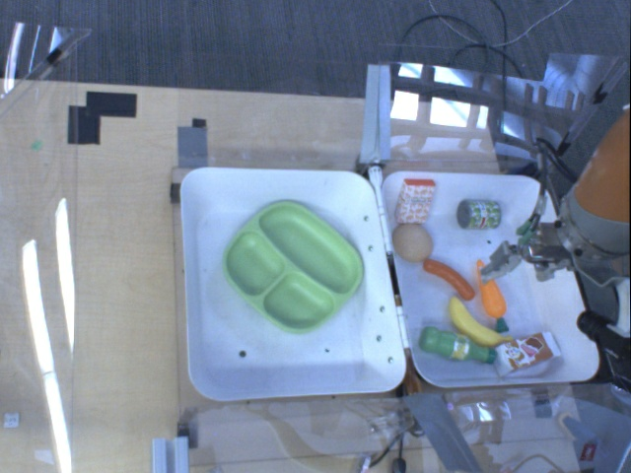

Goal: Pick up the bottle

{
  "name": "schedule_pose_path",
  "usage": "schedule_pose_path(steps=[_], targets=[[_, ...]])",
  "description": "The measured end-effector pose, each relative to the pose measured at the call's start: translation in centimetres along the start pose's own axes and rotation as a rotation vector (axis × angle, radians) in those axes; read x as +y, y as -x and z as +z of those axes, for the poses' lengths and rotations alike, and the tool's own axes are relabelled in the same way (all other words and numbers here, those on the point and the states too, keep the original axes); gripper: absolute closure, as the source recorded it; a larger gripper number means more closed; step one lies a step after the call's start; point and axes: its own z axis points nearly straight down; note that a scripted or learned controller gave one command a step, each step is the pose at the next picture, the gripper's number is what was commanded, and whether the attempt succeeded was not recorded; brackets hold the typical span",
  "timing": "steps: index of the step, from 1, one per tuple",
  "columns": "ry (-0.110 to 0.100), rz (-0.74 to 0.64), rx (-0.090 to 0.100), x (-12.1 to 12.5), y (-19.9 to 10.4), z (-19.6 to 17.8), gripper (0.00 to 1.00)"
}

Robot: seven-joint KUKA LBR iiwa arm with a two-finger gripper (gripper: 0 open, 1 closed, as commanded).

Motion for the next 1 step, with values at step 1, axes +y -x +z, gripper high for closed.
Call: schedule_pose_path(steps=[1], targets=[[-0.001,0.087,0.000,-2.55,3.89,7.38,0.00]])
